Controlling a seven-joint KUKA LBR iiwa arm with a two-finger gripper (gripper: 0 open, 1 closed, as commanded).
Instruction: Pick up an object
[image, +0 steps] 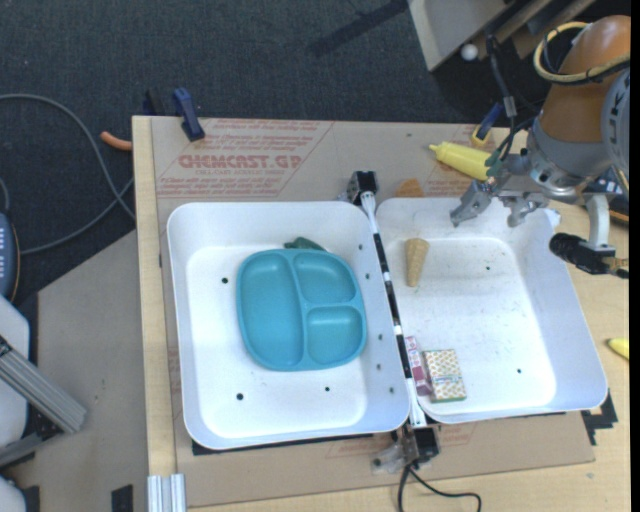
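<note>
Gripper (494, 207) seen with fingers spread, nothing between them, above the far rim of the right shallow white plastic bin (570, 330).

The tan paper cone (415, 260) is lying inside this bin, near its far-left corner; the small patterned cardboard box (444, 375) is near its front-left corner. For a good grasp, the gripper should be centred above the cone, then lowered straight.
</note>
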